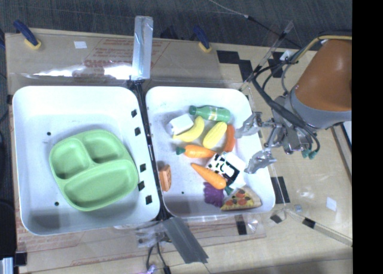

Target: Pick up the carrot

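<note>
A: Where does the carrot [209,174] lie relative to the gripper [256,143]?

B: In the right bin [246,100], low and centre, to the left of the gripper and a little nearer the camera. The gripper hangs over the bin's right rim, fingers spread, pinching nothing.

A: Room around the carrot?

B: Little. Grapes [212,194] and a pizza slice [240,198] lie just nearer; a black-and-white card [225,165] touches its upper side. Farther back lie a second carrot [197,151], corn [215,134], a banana [191,130] and a green bottle [210,112].

A: Appearance?

B: Orange, tapered, lying slantwise. The left bin [30,105] bears a green plate [93,168].
</note>
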### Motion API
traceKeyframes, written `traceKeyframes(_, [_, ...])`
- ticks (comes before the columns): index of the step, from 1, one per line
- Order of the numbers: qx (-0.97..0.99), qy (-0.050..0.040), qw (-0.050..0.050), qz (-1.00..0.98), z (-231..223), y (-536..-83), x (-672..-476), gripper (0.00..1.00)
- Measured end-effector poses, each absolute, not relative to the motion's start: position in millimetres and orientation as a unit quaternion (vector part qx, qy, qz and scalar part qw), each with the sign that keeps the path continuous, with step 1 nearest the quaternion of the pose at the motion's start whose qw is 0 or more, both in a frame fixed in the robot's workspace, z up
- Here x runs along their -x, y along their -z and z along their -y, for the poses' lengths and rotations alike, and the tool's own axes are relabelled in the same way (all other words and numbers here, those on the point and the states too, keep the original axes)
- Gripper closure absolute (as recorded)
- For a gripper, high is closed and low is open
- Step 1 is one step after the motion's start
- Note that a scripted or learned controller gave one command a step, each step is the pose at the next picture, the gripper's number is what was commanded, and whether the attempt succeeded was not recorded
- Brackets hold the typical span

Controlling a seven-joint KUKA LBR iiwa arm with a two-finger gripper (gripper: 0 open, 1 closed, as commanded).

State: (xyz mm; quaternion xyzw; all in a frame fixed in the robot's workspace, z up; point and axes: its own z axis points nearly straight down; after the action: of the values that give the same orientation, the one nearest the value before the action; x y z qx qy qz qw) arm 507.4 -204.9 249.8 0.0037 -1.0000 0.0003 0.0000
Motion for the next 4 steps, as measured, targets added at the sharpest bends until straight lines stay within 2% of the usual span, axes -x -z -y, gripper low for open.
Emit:
traceKeyframes(1, [-0.159,0.0018,0.002,0.987,184,-135,-515.4,0.00])
traceKeyframes(2, [-0.206,0.0016,0.001,0.978,138,-91,-493.7,0.00])
traceKeyframes(3, [-0.211,0.0002,-0.001,0.977,136,-102,-496.4,1.00])
traceKeyframes(4, [-0.164,0.0001,-0.001,0.987,107,-133,-485.2,1.00])
